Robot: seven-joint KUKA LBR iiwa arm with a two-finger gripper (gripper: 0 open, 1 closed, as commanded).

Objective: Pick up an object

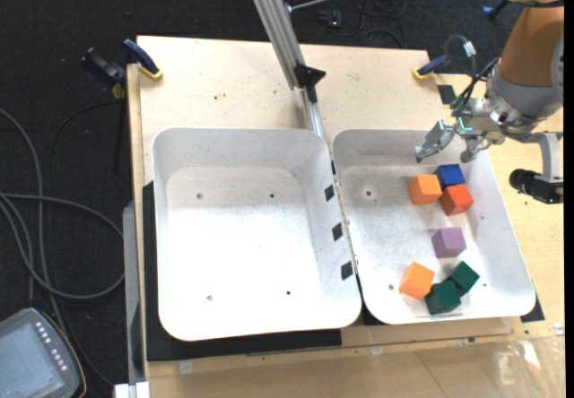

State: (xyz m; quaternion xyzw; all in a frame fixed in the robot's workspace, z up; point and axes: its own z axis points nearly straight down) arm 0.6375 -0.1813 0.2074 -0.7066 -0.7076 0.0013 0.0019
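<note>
- My claw hangs over the far end of the right bin, its two fingers spread apart with nothing between them, so it's released and carrying nothing.
- No pick has happened yet as far as I can judge: every block lies on the bin floor, none lifted.
- Closest to me is a tight cluster just near of the claw: an orange block on the left, a blue block beside it, and a red-orange block touching the blue one on its near side.
- Further toward the near end sits a purple block on its own, apart from the others.
- At the near end there's a second orange block right beside two dark green blocks that are pressed together.
- The left bin holds no blocks that I can see, so all my candidates are on the right.
- What's left, I'd say, is nearly everything: settle on a block, come down over it, close, and lift.
- My guess is the far cluster is the likeliest target, though the blocks sit so close that my fingers may struggle to straddle just one.
</note>
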